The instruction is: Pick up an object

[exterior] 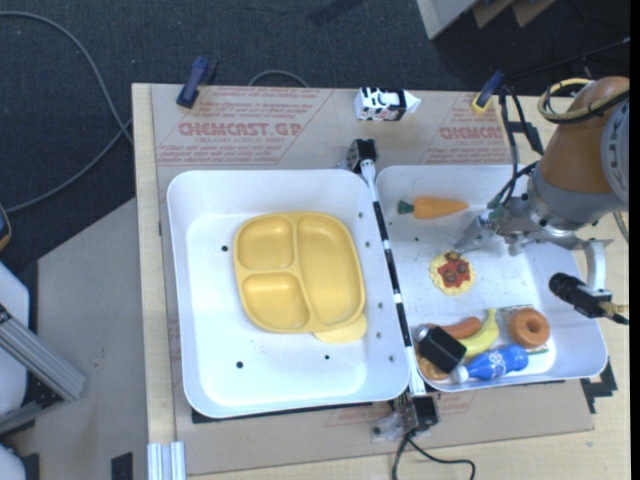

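Nearest the lens, in front of the toy pizza and crowded along the front wall of the right bin: black block, blue bottle lying on its side, toy sausage, toy banana, toy doughnut. All touching or nearly so, with the block overlapping the sausage's end and the bottle just beside the block.

Behind the pizza, well apart from it, near the bin's back wall: toy carrot, lying flat, green top pointing away from the arm.

Behind and to the right of the pizza: grey arm with orange band, reaching down into the bin. Jaws low over the bin floor between pizza and carrot, beside both and touching neither. Released or clenched: cannot tell. Nothing seen held.

Left of the pizza, beyond the shared wall: left bin holding a yellow divided plate, lying flat near the middle.

Under both bins: brown printed board on the surface. Far behind the pizza, at the board's back edge: two blue clamps and a small black-and-white object.
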`<state>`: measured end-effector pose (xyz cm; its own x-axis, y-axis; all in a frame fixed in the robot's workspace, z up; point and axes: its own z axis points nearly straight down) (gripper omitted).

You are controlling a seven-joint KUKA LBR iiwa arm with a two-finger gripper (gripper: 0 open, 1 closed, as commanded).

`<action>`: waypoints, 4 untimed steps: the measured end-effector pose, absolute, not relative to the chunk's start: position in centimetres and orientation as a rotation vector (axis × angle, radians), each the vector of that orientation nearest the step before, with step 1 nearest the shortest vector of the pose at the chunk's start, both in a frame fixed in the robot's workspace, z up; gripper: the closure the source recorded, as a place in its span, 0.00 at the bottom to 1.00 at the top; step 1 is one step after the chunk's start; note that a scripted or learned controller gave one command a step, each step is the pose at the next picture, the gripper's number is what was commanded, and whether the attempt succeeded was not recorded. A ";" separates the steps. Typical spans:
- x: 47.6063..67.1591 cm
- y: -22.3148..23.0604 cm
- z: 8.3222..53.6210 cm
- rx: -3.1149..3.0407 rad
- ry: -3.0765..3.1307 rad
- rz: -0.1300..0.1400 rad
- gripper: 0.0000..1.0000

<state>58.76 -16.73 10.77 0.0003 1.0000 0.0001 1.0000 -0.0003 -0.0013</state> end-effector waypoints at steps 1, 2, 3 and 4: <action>59.1 -10.5 8.4 -2.219 -2.221 0.000 0.00; 56.3 -10.9 9.0 -2.221 -2.219 0.001 0.00; 56.5 -10.9 10.3 -2.226 -2.223 -0.005 1.00; 61.9 -3.6 18.6 -2.220 -2.225 -0.006 1.00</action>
